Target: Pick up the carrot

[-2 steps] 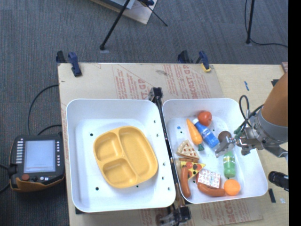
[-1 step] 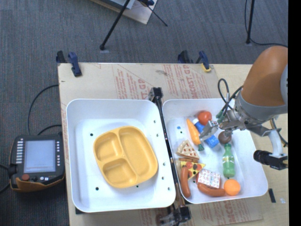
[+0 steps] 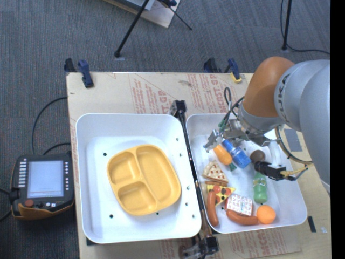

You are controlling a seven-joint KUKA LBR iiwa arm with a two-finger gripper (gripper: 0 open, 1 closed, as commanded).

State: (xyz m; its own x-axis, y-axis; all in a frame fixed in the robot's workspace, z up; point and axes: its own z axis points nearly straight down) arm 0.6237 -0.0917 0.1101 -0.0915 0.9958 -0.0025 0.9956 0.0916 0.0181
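Observation:
The carrot is a short orange piece lying in the upper left part of the right bin, right beside a blue bottle. My gripper hangs directly over the carrot's upper end, at its tip or touching it. The grey arm with its orange band reaches in from the right and hides the bin's upper right part.
The right bin also holds a waffle wedge, a pizza slice, two sausages, a frosted block, an orange, a green bottle and a brown piece. The left bin holds a yellow divided plate.

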